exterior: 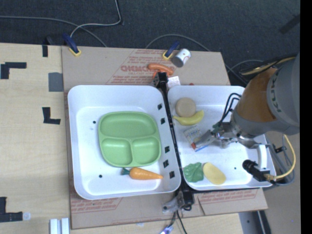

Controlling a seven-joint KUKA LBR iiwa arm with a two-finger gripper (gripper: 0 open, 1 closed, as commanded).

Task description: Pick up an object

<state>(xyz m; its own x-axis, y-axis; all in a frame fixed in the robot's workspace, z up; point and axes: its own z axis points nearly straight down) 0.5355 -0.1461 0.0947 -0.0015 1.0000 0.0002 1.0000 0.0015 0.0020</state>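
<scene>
Watching gripper (201, 141) low in right bin (234, 94) | you can't tell its opening or hold | risk: fingers nudge the banana (191, 118) or small red-tipped item (194, 145) aside.

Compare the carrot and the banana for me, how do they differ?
The carrot is orange with a green tip; the banana is yellow. The carrot lies in the left bin just below the green tray; the banana lies in the right bin, touching a round tan piece. The carrot is straight; the banana curves. Both lie flat.
</scene>
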